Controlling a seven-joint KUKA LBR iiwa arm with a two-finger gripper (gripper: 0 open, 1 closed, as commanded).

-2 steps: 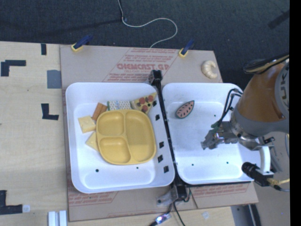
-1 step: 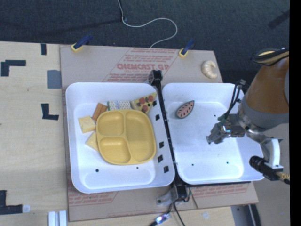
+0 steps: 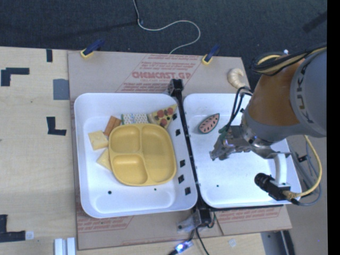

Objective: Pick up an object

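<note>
From the camera view, looking down at a slant, I am reaching in from the right over the right bin point(image 3: 234, 198), my grey arm with its orange band point(image 3: 271, 97) covering that bin's far right part. My end effector point(image 3: 219, 151) is hanging over the bin's middle, pointing toward the divider between the two bins. Whether it is spread or pressed together I cannot tell; the tips are dark and small against the white floor, and nothing is showing between them.

The nearest thing to pick is a watermelon slice toy point(image 3: 209, 123), reddish with dark seeds and a green rind, lying on the right bin's floor near its upper left corner, a little up and left of my end effector and apart from it.

The left bin point(image 3: 133, 206) is carrying a yellow divided plate point(image 3: 142, 154) lying flat in its middle. Several small pieces are peeking out along the plate's upper and left edges: a pale cracker-like square point(image 3: 98, 139), an orange-brown piece point(image 3: 112, 125), a patterned strip point(image 3: 134, 119) and a pizza-like wedge point(image 3: 163, 115).

Both bins are sitting on a cardboard sheet point(image 3: 159, 73) on the surface, with a white cable point(image 3: 170, 26) looping across the dark floor beyond.
</note>
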